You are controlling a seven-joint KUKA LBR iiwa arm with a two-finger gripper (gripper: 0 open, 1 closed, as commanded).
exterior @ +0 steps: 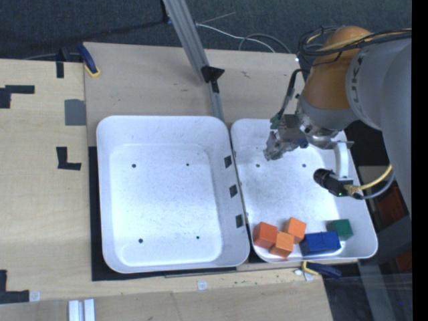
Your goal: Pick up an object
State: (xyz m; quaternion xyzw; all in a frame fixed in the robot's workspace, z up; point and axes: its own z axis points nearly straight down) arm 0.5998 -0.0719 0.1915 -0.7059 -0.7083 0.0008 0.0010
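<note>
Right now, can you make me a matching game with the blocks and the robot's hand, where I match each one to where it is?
Things:
1. small green block
2. large blue block
3. orange blocks
4. grey two-finger gripper

Places:
A. over the far part of the right bin
B. near edge of the right bin, between orange and green
C. near right corner of the right bin
D. near edge of the right bin, closest to the left bin

Pairs: 1-C, 2-B, 3-D, 4-A

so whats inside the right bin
Along the right bin's near edge lie three orange blocks, a blue block and a green block. The gripper hangs over its far end, covering some floor there.
</note>
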